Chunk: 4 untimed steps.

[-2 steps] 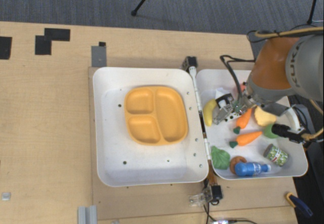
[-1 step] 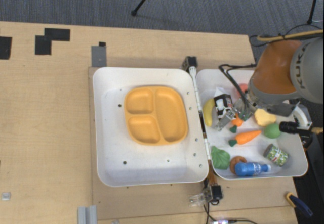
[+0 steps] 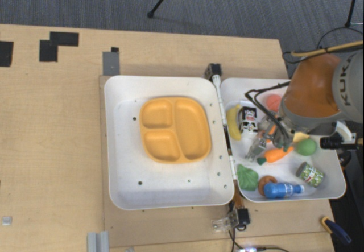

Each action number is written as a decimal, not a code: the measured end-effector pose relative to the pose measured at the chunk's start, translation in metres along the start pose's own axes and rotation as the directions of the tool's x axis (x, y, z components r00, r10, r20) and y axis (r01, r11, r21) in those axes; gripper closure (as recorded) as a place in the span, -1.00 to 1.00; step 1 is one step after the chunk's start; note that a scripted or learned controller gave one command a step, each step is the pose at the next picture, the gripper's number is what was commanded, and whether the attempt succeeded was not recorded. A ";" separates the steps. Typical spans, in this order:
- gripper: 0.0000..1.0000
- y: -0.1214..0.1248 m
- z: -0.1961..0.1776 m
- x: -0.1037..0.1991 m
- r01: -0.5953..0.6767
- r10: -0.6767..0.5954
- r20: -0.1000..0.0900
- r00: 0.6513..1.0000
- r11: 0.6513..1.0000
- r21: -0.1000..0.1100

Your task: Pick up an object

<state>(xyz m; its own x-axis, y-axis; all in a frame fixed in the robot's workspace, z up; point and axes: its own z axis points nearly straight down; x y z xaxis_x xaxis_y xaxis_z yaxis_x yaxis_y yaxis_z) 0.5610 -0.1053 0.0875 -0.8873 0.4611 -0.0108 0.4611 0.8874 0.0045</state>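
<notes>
I see my gripper (image 3: 256,150) low in the right bin (image 3: 335,188), fingers apart and holding nothing, with the carrot (image 3: 276,155) just right of it, lying crosswise.

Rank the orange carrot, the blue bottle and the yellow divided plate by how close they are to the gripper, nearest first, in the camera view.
Measured from the gripper:
1. Orange carrot, just to its right in the right bin.
2. Blue bottle, lower, by that bin's near edge.
3. Yellow divided plate, off to the left in the left bin.
</notes>
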 end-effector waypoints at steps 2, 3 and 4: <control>-1.00 0.004 0.000 0.030 0.052 -0.052 -0.001 0.999 0.999 0.002; -1.00 0.008 0.000 0.028 0.055 -0.055 -0.002 0.998 0.998 0.002; -1.00 -0.004 -0.001 0.051 0.137 -0.137 0.003 0.991 0.991 -0.001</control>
<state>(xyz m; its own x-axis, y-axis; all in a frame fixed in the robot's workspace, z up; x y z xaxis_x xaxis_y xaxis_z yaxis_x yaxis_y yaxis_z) 0.5139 -0.0852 0.0877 -0.9422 0.3348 -0.0142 0.3347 0.9423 0.0038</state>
